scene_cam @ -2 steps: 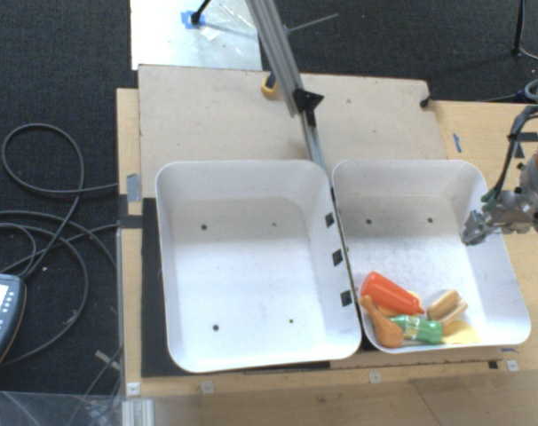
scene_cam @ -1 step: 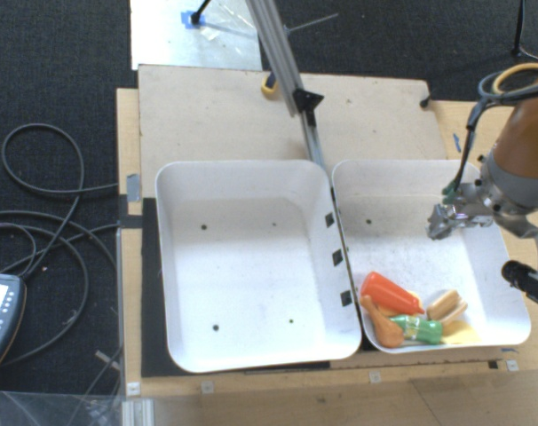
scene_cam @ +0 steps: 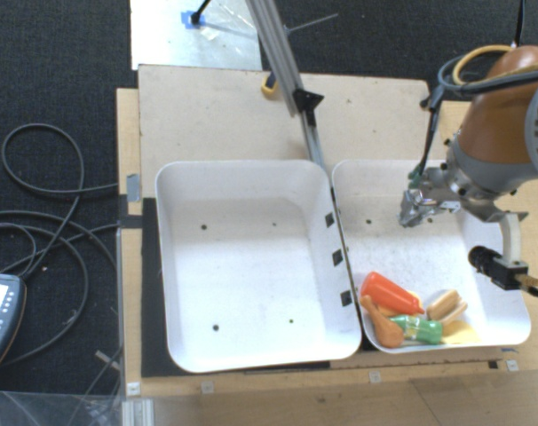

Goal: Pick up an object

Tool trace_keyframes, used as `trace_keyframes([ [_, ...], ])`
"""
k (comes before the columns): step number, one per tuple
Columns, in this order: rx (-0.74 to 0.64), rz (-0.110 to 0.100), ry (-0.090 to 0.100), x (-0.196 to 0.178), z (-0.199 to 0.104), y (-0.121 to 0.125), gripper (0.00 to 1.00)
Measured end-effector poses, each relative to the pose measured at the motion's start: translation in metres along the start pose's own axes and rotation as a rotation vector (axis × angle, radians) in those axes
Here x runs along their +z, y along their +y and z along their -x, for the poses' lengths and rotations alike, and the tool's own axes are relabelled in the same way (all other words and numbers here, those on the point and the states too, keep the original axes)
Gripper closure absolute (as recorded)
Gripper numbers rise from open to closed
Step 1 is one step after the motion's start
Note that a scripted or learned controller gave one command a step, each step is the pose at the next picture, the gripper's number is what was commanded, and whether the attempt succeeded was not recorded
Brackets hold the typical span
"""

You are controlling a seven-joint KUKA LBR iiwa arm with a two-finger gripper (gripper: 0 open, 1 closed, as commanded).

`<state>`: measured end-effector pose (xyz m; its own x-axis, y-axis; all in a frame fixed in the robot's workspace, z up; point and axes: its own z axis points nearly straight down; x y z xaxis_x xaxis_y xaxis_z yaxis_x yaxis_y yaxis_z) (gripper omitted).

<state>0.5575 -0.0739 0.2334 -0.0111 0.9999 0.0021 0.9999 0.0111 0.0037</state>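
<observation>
Two shallow white bins sat side by side on the bench: the left bin (scene_cam: 242, 264) and the right bin (scene_cam: 375, 238), their walls touching along a divider. A slanted metal pole (scene_cam: 282, 51) crossed above the bench's far side, ending near the bins' shared wall. Four objects huddled in the right bin's near corner: one orange carrot-like piece (scene_cam: 391, 293), one tan drumstick (scene_cam: 382, 325), one green piece (scene_cam: 418, 329) and one bread-coloured bun (scene_cam: 447, 305), all touching or just beside one another. The gripper (scene_cam: 417, 206) hung over the right bin's far part, well apart from that cluster, nothing between its fingers; whether they were apart or together could not be told.
</observation>
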Motion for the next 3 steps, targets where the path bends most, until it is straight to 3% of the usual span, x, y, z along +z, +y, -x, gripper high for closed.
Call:
trace_keyframes([
  [2,0.001,-0.001,-0.001,0.015,-0.093,0.048,1.0],
  [3,0.001,0.001,0.001,0.0,-0.146,0.072,1.0],
])
